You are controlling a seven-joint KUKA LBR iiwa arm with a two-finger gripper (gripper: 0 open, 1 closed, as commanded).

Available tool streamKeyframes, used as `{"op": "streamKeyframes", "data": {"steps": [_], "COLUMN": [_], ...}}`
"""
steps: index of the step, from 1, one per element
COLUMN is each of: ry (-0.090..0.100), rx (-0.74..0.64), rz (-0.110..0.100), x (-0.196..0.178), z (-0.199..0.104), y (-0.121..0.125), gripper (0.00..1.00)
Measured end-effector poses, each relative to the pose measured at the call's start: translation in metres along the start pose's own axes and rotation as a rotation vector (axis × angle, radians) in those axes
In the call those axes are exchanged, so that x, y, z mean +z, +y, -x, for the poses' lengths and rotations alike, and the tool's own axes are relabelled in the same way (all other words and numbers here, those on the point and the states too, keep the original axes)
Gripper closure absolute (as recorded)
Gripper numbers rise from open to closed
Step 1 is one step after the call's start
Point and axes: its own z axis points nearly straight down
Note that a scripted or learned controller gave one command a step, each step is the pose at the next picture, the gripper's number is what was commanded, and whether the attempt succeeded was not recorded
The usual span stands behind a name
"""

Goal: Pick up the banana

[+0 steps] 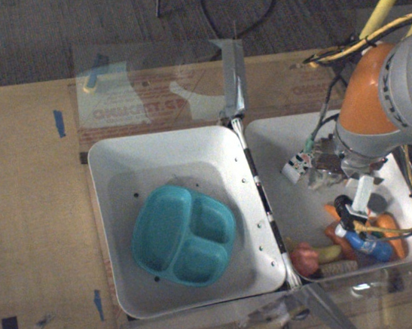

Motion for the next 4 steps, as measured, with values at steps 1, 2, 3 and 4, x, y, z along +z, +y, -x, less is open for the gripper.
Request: {"op": "streamKeyframes", "data": {"steps": [1,2,3,4], "ry": [0.0,0.0,0.0,0.001], "rx": [0.0,0.006,-0.099,-0.16], "rz": [-0.001,0.004,0.004,0.001], "x": [0.0,0.001,0.019,0.014], "z": [0.0,-0.002,-0.017,0.039], "y": [0.0,0.004,0.059,0.02], "gripper": [0.0,0.0,0.0,0.0]}}
